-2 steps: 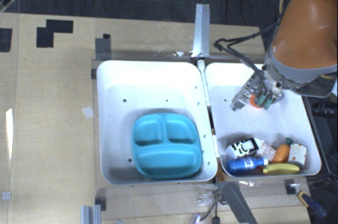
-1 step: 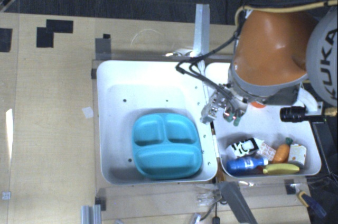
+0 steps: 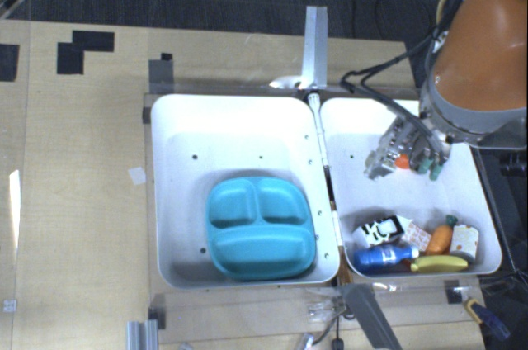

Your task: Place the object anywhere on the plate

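Arm over the right white bin [image 3: 355, 134], blue three-compartment plate [image 3: 261, 226] in the left bin.
Two-finger gripper [image 3: 386, 161] hangs mid-bin; how far open, cannot tell.

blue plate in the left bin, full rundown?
The plate is light blue, looks like matte plastic, a rounded rectangle with three compartments: two small ones at the far side, one wide one at the near side. It lies flat, right way up, on the floor of the left bin, toward its near right corner. Nothing lies on it.
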You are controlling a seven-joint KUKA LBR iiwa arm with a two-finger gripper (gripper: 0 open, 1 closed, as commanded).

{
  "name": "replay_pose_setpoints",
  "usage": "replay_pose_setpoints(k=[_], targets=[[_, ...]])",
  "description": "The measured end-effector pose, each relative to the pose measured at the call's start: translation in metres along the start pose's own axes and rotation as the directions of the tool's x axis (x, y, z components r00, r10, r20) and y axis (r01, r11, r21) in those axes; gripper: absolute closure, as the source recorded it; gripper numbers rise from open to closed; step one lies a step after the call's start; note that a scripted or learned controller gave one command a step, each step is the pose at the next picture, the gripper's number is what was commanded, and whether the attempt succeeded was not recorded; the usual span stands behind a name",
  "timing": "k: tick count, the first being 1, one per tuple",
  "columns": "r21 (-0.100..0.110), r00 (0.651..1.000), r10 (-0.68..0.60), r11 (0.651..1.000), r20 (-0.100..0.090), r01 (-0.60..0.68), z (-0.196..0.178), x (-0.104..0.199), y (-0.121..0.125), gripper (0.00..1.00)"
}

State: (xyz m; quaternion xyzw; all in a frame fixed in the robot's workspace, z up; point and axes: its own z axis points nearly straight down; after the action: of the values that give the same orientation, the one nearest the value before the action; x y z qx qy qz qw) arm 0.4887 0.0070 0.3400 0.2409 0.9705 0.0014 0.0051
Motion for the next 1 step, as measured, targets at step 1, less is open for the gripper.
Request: replay_pose_setpoints(k=[1], targets=[[-0.001, 0.983, -0.184, 0.983, -0.002, 0.184, 0.0089, 0.0058, 0.0295, 1.0]])
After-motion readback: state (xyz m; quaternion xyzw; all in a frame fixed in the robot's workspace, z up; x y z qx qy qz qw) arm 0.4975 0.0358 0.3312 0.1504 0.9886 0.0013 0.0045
